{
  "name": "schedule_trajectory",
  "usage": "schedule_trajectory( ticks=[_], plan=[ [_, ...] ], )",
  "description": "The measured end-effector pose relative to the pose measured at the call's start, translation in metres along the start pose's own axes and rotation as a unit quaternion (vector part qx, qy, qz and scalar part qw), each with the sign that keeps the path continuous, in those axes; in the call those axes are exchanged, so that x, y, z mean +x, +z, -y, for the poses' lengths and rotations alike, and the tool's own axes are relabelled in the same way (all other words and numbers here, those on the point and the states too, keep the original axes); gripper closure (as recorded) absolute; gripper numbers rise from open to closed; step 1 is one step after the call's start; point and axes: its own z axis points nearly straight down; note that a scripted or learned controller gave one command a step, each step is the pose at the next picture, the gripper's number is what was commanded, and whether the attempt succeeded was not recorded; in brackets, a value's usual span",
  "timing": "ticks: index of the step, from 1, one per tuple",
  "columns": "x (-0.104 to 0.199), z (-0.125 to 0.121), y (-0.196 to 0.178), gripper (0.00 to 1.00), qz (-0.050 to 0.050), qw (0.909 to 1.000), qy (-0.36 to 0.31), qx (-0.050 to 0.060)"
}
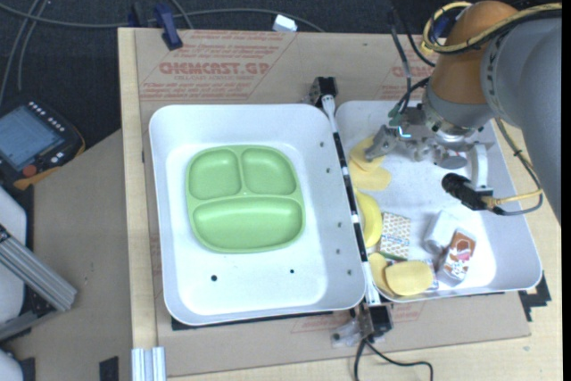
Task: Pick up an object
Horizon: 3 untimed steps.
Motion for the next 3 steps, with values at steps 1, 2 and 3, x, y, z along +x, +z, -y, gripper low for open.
schedule_trajectory(
  ticks=[1,2,3],
  plan=[
    [-0.002,0.029,0.001,0.0,-0.001,1.0,0.0,0.001],
    [0.013,-0.003,0.0,0.0,0.0,1.0,-0.001,-0.001],
    [-0.02,-0.03,0.0,0.0,0.001,1.0,0.0,-0.001]
  ],
)
